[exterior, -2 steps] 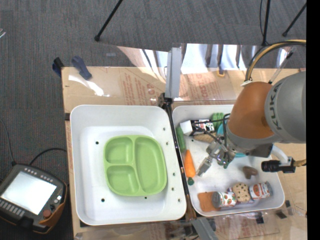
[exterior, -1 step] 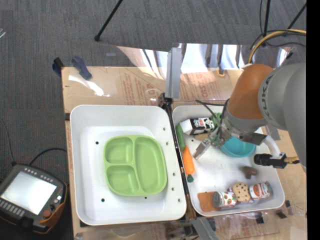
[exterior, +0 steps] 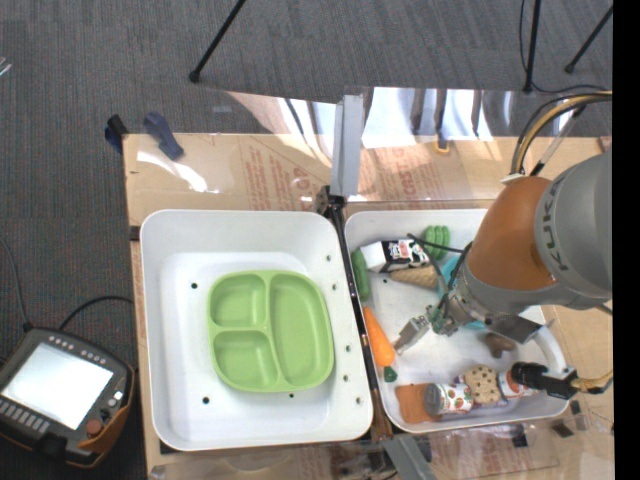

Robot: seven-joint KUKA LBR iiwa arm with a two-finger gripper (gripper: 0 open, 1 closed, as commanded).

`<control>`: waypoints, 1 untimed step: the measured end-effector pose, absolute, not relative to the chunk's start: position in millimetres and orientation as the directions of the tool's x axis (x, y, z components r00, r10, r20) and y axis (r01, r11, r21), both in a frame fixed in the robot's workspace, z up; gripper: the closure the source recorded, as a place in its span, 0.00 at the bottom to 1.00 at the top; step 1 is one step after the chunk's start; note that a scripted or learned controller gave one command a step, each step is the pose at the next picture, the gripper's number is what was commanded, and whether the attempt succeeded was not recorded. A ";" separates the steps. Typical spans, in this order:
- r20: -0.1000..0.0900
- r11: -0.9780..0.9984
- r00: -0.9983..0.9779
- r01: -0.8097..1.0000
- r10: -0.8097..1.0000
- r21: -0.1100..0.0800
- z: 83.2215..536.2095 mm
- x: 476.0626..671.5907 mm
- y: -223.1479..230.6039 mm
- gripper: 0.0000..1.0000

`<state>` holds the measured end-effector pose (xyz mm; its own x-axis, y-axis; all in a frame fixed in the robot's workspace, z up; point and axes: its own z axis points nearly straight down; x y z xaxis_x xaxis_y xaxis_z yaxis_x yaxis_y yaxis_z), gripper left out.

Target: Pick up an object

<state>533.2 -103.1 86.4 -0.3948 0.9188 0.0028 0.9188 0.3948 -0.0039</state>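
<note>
My gripper (exterior: pixel 412 334) hangs low in the right bin (exterior: pixel 452 217), just right of an orange carrot (exterior: pixel 378 340) that lies along the bin's left wall. Nothing is visibly held in it. The grey arm with its orange band (exterior: pixel 510 238) covers the bin's right part. A small milk carton (exterior: pixel 401 254), a cone-shaped toy (exterior: pixel 419 275) and a green piece (exterior: pixel 437 237) lie at the back of this bin. Along its front edge sit a can (exterior: pixel 449 399), a spotted cookie (exterior: pixel 482 385), a small bottle (exterior: pixel 527 377) and a flat orange piece (exterior: pixel 409 401).
The left bin (exterior: pixel 160 268) holds a light green divided plate (exterior: pixel 270 330). A metal post (exterior: pixel 346 158) stands behind the wall between the bins. A brown item (exterior: pixel 497 344) lies under the arm. A tablet (exterior: pixel 62 383) sits off the bench at lower left.
</note>
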 end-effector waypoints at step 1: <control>0.009 0.308 -0.308 0.951 0.951 -0.005 84.9 615.7 -105.2 0.00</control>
